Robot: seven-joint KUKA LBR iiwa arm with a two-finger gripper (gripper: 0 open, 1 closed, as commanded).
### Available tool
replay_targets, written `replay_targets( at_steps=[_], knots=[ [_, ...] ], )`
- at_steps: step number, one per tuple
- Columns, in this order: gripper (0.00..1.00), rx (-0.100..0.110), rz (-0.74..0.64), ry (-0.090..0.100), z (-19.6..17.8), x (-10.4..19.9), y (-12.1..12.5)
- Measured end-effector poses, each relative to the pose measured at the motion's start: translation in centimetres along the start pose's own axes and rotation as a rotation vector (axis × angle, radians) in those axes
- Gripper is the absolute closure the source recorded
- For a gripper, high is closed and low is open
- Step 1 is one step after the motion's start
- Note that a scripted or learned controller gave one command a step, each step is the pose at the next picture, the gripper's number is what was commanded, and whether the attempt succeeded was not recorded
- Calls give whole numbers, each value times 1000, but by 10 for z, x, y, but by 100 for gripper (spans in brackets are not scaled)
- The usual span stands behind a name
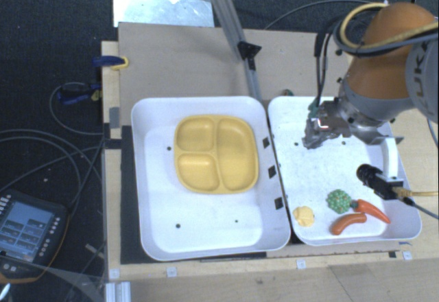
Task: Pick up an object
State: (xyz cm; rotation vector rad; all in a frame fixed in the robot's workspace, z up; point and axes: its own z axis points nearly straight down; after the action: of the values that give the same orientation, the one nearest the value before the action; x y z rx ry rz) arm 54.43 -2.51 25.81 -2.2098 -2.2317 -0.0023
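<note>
right bin (322, 177) lies bare in its upper half under the gripper (315, 136); i cannot tell its spread. broccoli (337, 200), carrot (371, 210), sausage (348, 224) and yellow lump (303, 215) crowd the lower rim, well apart from it.

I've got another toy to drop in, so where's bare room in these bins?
Left bin: bare floor between the yellow divided plate and the near rim. Right bin: middle between the tool and the broccoli. Crowded: its near corner, with that broccoli, carrot, sausage, yellow piece.
</note>
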Motion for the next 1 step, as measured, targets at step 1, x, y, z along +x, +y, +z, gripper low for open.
replay_targets(
  at_steps=[1],
  knots=[
    [100,2,-2,1,10,58,-21]
  ],
)
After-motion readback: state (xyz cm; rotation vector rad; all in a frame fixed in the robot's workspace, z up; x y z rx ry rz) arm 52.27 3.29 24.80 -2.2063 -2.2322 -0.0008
